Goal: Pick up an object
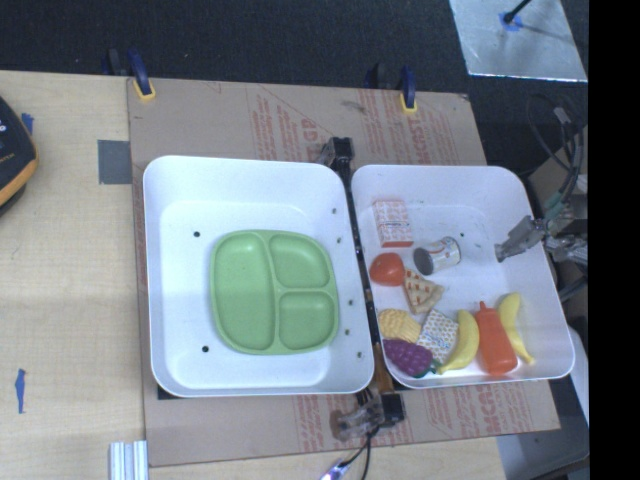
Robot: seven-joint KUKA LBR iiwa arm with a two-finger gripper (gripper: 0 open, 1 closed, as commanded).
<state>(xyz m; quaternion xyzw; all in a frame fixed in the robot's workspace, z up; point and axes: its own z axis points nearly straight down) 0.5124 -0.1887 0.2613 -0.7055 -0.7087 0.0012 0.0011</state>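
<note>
The right bin (470, 183) holds several toy items. A red-and-white packet (392, 221) lies at its back left, with a silver can (437, 256) on its side just below. A red tomato (387, 268) and a pizza slice (421, 292) sit near the left wall. Corn (398, 323), purple grapes (407, 356), a patterned packet (438, 334), a banana (464, 340), an orange-red bottle (494, 339) and a second banana (514, 325) crowd the front. My gripper (514, 242) hovers at the bin's right edge, right of the can, with nothing seen in it.
The left bin (170, 268) bears a green divided plate (272, 290). Both bins rest on a cardboard sheet (250, 118) clamped to the wooden bench. A dark yellow-edged object (12, 153) lies at the far left. Cables hang at the right.
</note>
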